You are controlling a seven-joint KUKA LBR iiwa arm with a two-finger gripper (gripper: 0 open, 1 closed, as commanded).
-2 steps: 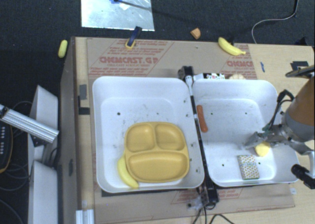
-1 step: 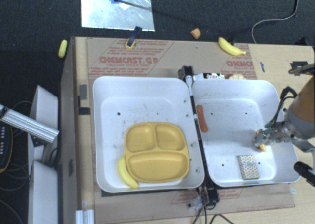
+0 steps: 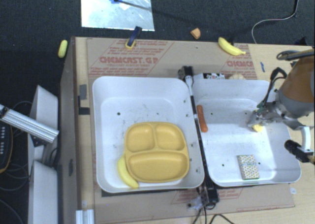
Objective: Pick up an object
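Observation:
My gripper [image 3: 259, 118] hangs low over the right side of the right bin [image 3: 231, 95], at the end of the grey and orange arm [image 3: 298, 90]. A small yellow piece [image 3: 257, 128] lies on the bin floor right at the gripper's tip; whether it sits between the fingers is not visible. A green patterned block [image 3: 248, 167] rests near the bin's front. An orange stick [image 3: 202, 118] lies along the divider between the bins. The left bin [image 3: 142, 95] holds a yellow divided plate [image 3: 156, 150] with a banana [image 3: 126, 174] against its front left edge.
On the cardboard behind the bins lie a second banana [image 3: 230, 47], an orange chunk [image 3: 196, 33] and a blue and yellow tool [image 3: 133, 37]. A yellow item [image 3: 62, 48] sits at the far left. The right bin's middle floor is bare.

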